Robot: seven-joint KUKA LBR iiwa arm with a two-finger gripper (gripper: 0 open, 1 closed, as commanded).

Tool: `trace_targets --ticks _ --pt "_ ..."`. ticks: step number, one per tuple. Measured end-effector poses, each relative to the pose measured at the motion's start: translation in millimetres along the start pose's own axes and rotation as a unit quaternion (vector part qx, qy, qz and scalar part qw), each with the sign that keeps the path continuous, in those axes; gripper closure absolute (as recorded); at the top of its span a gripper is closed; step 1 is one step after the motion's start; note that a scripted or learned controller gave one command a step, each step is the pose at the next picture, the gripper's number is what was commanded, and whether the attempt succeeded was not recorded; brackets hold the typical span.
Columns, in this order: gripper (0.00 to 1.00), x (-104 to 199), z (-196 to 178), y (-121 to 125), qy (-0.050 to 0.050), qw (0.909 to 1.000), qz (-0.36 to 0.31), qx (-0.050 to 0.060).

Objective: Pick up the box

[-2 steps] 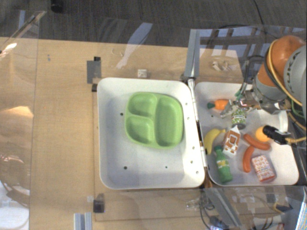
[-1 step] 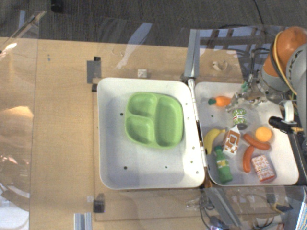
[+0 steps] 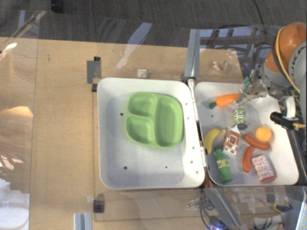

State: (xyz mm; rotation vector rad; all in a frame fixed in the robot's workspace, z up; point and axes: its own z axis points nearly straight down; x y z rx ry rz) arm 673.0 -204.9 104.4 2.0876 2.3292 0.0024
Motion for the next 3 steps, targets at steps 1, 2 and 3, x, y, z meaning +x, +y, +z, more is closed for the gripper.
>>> trace_targets --ticks 1,2,3 --pt "0.00 0.2 0.1 0.0 0.000 1.0000 0.000 0.000" --pt "0.00 2.9 12.4 -25.1 0.002 0.9924 0.123 -0.003" --pt "1.00 3.2 -1.9 -21.7 0.001 0.9927 0.120 -0.007"
